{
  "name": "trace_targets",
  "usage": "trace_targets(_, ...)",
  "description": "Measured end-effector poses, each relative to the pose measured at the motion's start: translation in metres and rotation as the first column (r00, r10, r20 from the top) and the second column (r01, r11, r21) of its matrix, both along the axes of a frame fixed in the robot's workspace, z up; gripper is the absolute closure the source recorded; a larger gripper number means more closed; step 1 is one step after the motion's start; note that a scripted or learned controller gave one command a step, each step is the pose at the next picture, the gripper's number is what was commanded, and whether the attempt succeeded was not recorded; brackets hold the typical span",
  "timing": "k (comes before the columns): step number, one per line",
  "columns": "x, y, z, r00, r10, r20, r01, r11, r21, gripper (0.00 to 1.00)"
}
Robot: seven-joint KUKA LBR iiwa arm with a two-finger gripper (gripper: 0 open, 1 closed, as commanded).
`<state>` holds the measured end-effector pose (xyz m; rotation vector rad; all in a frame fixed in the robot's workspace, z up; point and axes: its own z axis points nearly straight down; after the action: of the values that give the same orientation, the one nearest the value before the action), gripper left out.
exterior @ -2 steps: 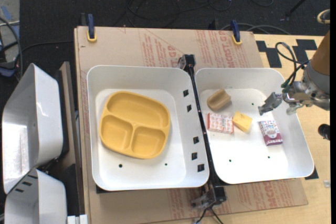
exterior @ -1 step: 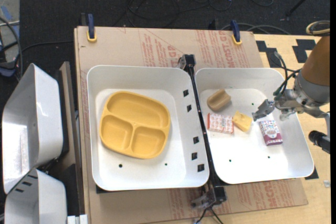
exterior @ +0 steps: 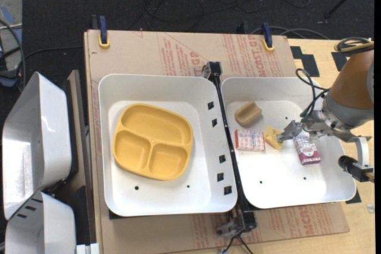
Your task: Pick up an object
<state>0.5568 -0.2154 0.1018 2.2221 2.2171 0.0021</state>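
Observation:
The right bin (exterior: 333,190) holds several small objects. A tan bread-like piece (exterior: 248,113) lies near its back left. In front of it is a flat red and white packet (exterior: 249,140), with a yellow wedge (exterior: 274,137) just to its right. A maroon and white carton (exterior: 308,150) lies further right. My gripper (exterior: 296,129) reaches in from the right and hangs low between the yellow wedge and the carton, close to both. The arm's orange band (exterior: 355,87) stands above the bin's right rim.
A yellow divided tray (exterior: 153,141) fills the middle of the left bin (exterior: 119,86). A black divider (exterior: 225,128) runs between the bins. Grey tubs (exterior: 36,128) stand off the bench at the left.

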Motion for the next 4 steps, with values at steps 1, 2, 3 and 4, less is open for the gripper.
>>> trace_targets(1,0.003,0.000,0.013,1.000,0.001,0.011,-0.001,1.000,-0.004,1.00)
trace_targets(2,0.002,0.010,0.066,1.000,0.007,0.000,-0.007,1.000,0.000,1.00)
trace_targets(3,0.004,0.010,0.109,1.000,0.007,0.002,-0.007,1.000,-0.001,1.00)
trace_targets(4,0.015,0.059,0.121,1.000,0.011,-0.001,-0.011,1.000,0.002,1.00)
